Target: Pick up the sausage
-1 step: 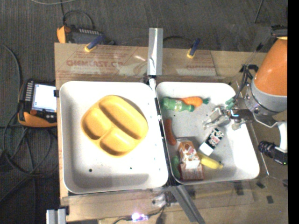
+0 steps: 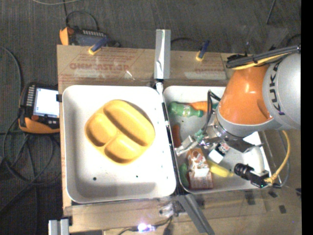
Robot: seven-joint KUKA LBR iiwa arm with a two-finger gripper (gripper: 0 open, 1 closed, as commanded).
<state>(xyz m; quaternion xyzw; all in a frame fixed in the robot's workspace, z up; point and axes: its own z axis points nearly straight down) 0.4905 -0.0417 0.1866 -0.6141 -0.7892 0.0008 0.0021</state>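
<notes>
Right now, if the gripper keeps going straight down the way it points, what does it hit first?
Probably the carton beside the sausage, since the gripper hangs just above them; depth is unclear from overhead.

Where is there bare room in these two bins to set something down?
The left bin has bare floor along its near edge and in its corners around the yellow divided plate. The right bin is crowded: green bottle, carton and the arm over it.

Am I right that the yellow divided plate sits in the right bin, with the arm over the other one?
Not quite: the camera view shows the yellow divided plate in the left bin. The arm is over the right bin.
</notes>
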